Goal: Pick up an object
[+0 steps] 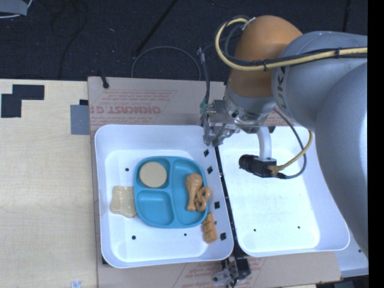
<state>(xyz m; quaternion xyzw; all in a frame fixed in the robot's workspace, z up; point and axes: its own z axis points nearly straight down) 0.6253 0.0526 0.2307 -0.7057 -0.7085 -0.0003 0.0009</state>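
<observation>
- Where the two white bins meet, the gripper (215, 138) hangs over the far end of the dividing wall, with nothing seen between its tips; whether it stands open or closed cannot be told at this angle.
- Grey arm (324, 83): enters from the right of the blue tray, with its orange band (261, 53) above the wrist and a yellow cable looped around that band.
- Blue tray (157, 212): a three-compartment dish lying in the left bin (114, 149), well below and to the left of the gripper.
- Round tan disc (152, 174): lies in the tray's upper-left compartment.
- Pretzel-like pastry (197, 192): lies in the tray's right compartment, long axis running away from the camera.
- Pale beige piece (123, 201): lies on the bin floor, touching the tray's left edge.
- Small orange-brown piece (209, 227): lies on the bin floor just beside the tray's lower-right corner, near the dividing wall.
- Right bin (282, 227): lies to the right of the tray, beyond the dividing wall; a black fitting (257, 164) with a cable hangs over its upper part.
- Cardboard sheet (144, 104): lies under both bins, printed lettering showing beyond the tray's far side.
</observation>
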